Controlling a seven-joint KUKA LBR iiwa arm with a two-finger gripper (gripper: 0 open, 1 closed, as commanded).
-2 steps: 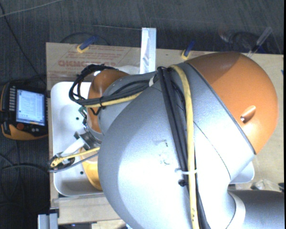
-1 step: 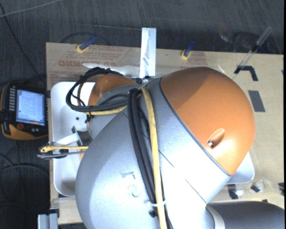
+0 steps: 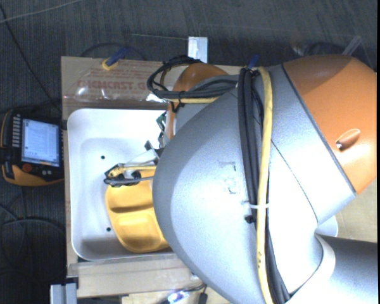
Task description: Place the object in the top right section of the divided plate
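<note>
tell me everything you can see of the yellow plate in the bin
The yellow plate is a glossy, golden-yellow dish, plastic by its sheen, lying flat on the floor of the white bin toward the near wall. A raised ridge shows across its surface, marking off sections. Its right part is hidden under the grey arm. A small dark and yellow object sits at its upper edge; whether they touch is unclear.
</note>
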